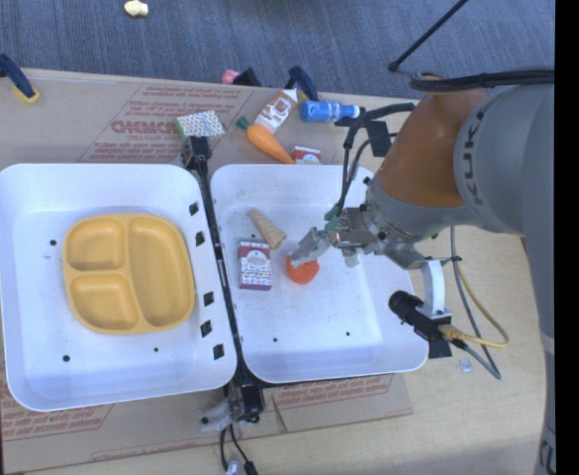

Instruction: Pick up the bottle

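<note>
White plastic makes up the two shallow bins, set side by side on a sheet of brown cardboard [121, 127]. The left bin [17, 295] holds one thing, a yellow divided plate [129, 271] with three compartments. The right bin [299, 349] holds three loose things: one ice-cream cone [266, 228] toward its 11 o'clock area, one small red-and-white carton [256, 265] at 9 o'clock of the bin's middle, and one orange-red round piece [304, 270] near the middle.

The gripper [309, 248] hangs over the right bin, its tips just at 12 o'clock of the orange-red piece and at 3 o'clock of the carton. I cannot tell how far apart its fingers [305, 246] stand, and nothing is seen between them. The grey arm [487, 156] with its orange band fills the 3 o'clock side of the scene.

The bottle [274, 112], one only, white with an orange cap end, lies on the cardboard outside both bins, at 12 o'clock of the right bin and well apart from the gripper. Just at 5 o'clock of it lies one carrot [268, 144]. At 3 o'clock of the bottle lies one blue bottle-like piece [324, 112]. One small patterned packet [201, 125] lies at 9 o'clock of the carrot. One small red-and-white box [307, 154] sits against the right bin's far rim. One yellow scrap [136, 8] lies on the grey carpet at 11 o'clock
</note>
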